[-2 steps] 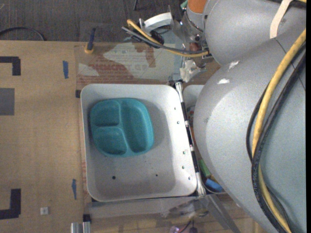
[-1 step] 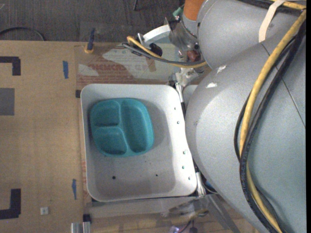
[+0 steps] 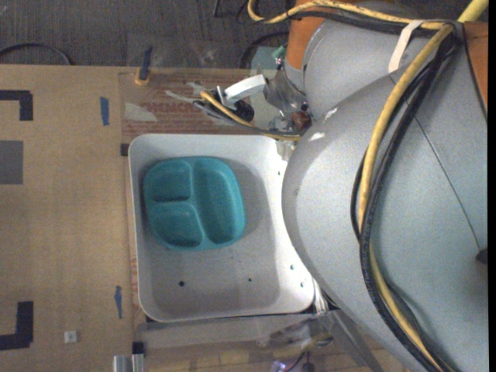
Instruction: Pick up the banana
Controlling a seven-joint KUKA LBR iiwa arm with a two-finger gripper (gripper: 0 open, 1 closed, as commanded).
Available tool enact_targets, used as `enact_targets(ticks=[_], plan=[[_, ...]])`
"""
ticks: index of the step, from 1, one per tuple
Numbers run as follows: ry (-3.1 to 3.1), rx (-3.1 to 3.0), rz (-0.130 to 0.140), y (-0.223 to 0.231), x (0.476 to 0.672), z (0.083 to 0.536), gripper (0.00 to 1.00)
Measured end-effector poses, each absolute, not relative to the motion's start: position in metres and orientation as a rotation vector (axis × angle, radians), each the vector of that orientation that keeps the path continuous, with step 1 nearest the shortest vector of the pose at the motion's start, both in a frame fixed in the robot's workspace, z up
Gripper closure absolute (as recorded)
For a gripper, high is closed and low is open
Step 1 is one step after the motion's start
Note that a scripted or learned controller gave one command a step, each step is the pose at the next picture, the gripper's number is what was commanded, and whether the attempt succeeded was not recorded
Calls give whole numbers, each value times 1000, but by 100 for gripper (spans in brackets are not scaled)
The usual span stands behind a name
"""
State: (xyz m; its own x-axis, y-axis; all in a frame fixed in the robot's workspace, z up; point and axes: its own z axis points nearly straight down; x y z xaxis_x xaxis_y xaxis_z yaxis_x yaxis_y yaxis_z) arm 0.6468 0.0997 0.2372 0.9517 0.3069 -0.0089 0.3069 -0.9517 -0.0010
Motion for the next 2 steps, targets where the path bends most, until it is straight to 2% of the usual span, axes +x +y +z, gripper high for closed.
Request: enact_targets(ticks=[1, 2], plan=[[534, 3095, -5, 132, 658, 278, 100], [655, 3072, -15, 121, 627, 223, 100]])
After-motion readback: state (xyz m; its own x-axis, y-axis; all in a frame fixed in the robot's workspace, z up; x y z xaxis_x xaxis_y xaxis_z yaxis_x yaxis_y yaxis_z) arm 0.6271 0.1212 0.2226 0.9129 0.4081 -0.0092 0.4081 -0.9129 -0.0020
